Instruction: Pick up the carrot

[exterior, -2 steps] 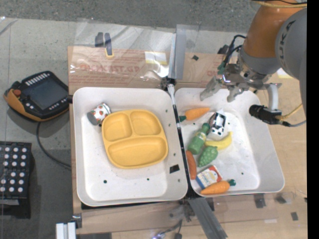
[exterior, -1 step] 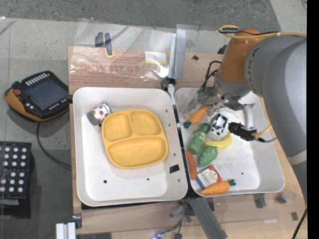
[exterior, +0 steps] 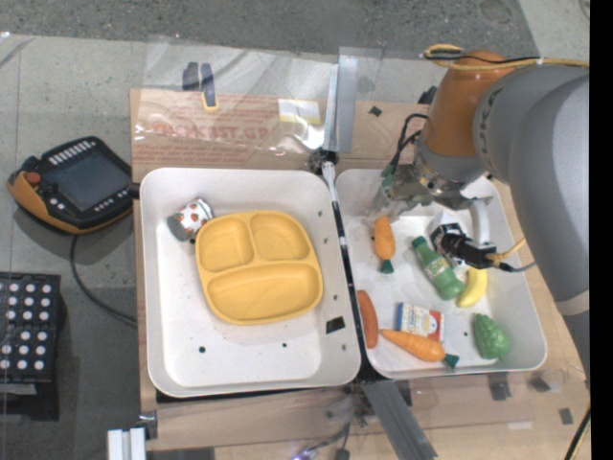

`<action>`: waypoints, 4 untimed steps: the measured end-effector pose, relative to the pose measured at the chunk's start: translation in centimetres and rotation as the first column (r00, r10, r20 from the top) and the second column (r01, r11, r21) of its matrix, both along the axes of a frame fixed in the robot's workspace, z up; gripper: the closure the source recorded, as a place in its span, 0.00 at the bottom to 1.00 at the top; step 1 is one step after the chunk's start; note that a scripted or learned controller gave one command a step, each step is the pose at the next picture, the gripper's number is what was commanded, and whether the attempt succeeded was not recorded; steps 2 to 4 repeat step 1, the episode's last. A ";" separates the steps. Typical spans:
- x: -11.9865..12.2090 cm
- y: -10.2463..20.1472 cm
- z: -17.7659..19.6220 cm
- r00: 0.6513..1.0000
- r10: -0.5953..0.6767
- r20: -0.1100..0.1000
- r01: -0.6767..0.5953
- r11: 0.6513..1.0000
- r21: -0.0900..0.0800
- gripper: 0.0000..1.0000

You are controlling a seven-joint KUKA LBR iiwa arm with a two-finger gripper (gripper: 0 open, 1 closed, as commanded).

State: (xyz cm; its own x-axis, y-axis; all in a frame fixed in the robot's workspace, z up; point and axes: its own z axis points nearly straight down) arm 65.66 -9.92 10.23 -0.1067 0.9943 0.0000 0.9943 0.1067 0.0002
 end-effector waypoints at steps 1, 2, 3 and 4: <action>2.2 4.9 9.1 0.999 0.050 0.002 -0.050 0.999 -0.001 1.00; 2.2 4.9 9.1 0.999 0.050 0.002 -0.050 0.999 -0.001 1.00; 2.2 4.9 9.1 0.999 0.050 0.002 -0.050 0.999 -0.001 1.00; 2.2 4.9 9.1 0.999 0.050 0.002 -0.050 0.999 -0.001 1.00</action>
